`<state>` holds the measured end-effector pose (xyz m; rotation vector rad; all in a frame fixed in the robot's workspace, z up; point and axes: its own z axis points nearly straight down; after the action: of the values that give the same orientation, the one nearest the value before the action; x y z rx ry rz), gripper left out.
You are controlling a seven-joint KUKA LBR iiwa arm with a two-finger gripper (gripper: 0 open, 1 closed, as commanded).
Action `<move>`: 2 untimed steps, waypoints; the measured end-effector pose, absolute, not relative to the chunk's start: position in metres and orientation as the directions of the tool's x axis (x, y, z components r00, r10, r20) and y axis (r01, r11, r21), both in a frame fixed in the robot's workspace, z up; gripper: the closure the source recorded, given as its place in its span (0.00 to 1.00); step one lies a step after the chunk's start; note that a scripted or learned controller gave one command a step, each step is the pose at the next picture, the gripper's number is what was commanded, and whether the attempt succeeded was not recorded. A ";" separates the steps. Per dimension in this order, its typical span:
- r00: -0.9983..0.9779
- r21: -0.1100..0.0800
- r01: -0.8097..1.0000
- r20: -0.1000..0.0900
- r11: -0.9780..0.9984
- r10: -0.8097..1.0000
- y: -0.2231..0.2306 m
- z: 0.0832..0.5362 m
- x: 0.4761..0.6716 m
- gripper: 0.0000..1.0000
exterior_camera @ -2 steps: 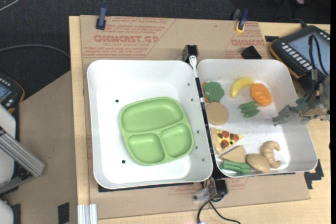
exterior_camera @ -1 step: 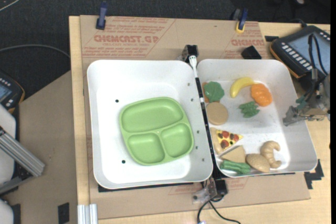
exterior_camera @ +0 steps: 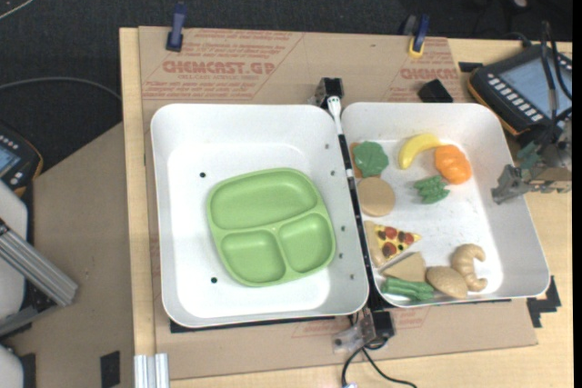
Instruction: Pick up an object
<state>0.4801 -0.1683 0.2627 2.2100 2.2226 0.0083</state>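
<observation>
The right bin [exterior_camera: 509, 273] holds several toy foods. A yellow banana [exterior_camera: 416, 148] and an orange [exterior_camera: 453, 164] lie at the back, beside a dark green leafy piece [exterior_camera: 369, 158] and a smaller green piece [exterior_camera: 432, 188]. A tan round bun [exterior_camera: 376, 195] sits by the left wall. A pizza slice [exterior_camera: 393, 242], a tan wedge [exterior_camera: 406, 267], a croissant [exterior_camera: 469, 260], a brown potato [exterior_camera: 446, 281] and green beans [exterior_camera: 406, 290] lie toward the front. The gripper [exterior_camera: 515, 181] hangs low over the bin's right rim, apart from all the foods.
The left bin [exterior_camera: 177, 195] carries a green divided plate [exterior_camera: 270, 224]. A black tablet [exterior_camera: 523, 86] with cables lies behind the right bin. Two clamps [exterior_camera: 175, 27] [exterior_camera: 417, 34] pin the cardboard sheet at the back edge.
</observation>
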 end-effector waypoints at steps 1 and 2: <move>-0.007 0.007 1.000 -0.001 0.007 1.000 -0.095 0.314 0.491 1.00; -0.006 -0.011 1.000 0.004 0.006 1.000 -0.033 0.177 0.511 1.00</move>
<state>0.5112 -0.0332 0.1769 2.2221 2.2360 -0.0085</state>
